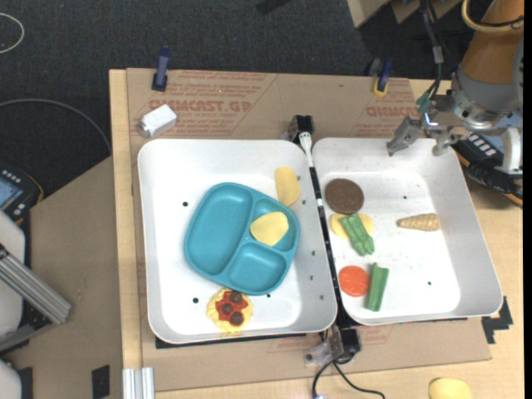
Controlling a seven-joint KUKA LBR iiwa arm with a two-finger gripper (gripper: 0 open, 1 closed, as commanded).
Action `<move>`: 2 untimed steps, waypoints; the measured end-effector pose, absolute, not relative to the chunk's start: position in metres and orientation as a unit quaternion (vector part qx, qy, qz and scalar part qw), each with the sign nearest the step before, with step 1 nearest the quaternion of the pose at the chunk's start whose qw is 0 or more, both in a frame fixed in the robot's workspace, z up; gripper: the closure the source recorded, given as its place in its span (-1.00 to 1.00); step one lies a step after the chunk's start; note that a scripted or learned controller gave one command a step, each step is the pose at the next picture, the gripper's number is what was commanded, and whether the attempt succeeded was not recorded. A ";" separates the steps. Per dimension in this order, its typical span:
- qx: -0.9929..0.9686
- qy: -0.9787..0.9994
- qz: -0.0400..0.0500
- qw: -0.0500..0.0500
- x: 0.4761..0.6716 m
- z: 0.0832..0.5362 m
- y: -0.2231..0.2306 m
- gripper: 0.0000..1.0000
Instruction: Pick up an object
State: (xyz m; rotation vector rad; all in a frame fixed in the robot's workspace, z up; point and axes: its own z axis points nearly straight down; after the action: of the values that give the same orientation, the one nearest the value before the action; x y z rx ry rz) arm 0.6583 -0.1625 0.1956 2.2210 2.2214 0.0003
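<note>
Ridged tan cone [418, 221] on smooth white bin [465, 248] floor.

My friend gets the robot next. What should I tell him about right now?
The gripper is open, holding nothing, above the far edge of the right bin.
Right bin: brown disc, green bean pod, red slice, green stick, cone.
Left bin: blue plate with a yellow piece, plus a small pizza.
Nothing picked up yet; choosing and grasping remain.
</note>
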 end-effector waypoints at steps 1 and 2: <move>0.707 0.707 0.005 0.010 0.641 0.371 -0.164 -1.00; 0.705 0.710 -0.004 -0.010 0.588 0.175 -0.055 -1.00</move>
State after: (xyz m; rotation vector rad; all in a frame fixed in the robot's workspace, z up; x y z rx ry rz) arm 0.5881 -0.0552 0.1753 2.2271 2.2428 -0.0137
